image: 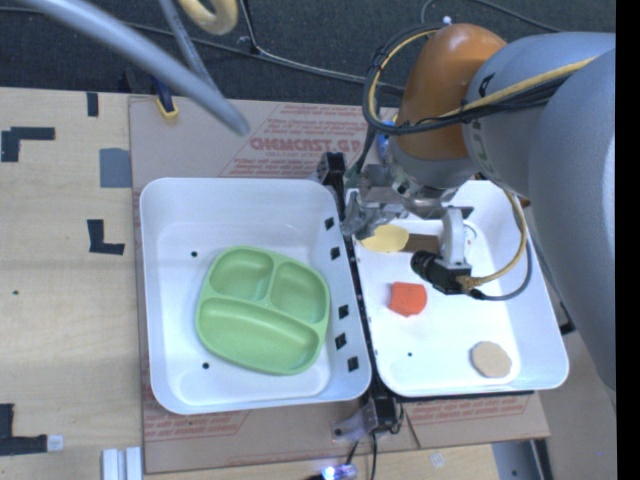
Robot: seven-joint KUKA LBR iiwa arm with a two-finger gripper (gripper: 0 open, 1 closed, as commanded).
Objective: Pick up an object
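My gripper (pixel 396 220) hangs low over the far left part of the right bin (pixel 530 298), under the orange band and grey wrist. A pale yellow object (pixel 384 239) lies right at the gripper's lower edge, next to the wall between the bins, partly hidden by the gripper body. Whether the two touch cannot be made out. A small red-orange object (pixel 407 299) sits on the bin floor just in front of the gripper. A tan round object (pixel 490 359) rests near the front right corner.
The left bin (pixel 175 218) holds a green divided plate (pixel 264 309). Black clips line the wall between the bins (pixel 347 298). A cable (pixel 515 258) loops from the wrist over the right bin. A grey pole (pixel 120 38) crosses the upper left.
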